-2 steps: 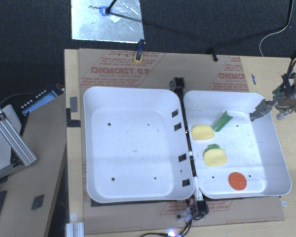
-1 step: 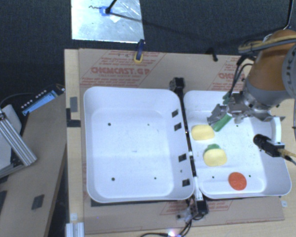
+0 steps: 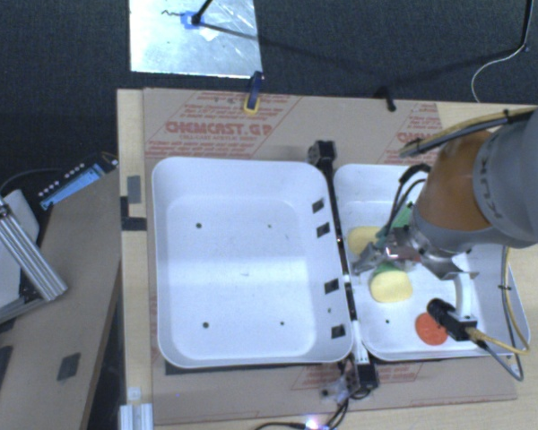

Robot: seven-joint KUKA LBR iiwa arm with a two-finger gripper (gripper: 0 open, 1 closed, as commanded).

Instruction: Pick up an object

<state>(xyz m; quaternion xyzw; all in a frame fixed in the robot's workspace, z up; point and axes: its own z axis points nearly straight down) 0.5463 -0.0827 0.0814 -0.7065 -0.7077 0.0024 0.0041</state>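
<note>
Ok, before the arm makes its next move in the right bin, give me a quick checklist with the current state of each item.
1. Gripper over the right bin: ok, it sits low at the bin's left side.
2. Target within reach: ok, a yellow object lies just below the gripper and a second yellow piece just above it.
3. Object held between the fingers: cannot tell, the wrist covers the tips.
4. Finger opening: cannot tell.
5. Neighbours clear of the path: ok, the orange object lies apart, toward the bin's near edge.
6. Room at the wall: not ok, the gripper is close to the divider between the bins.
</note>
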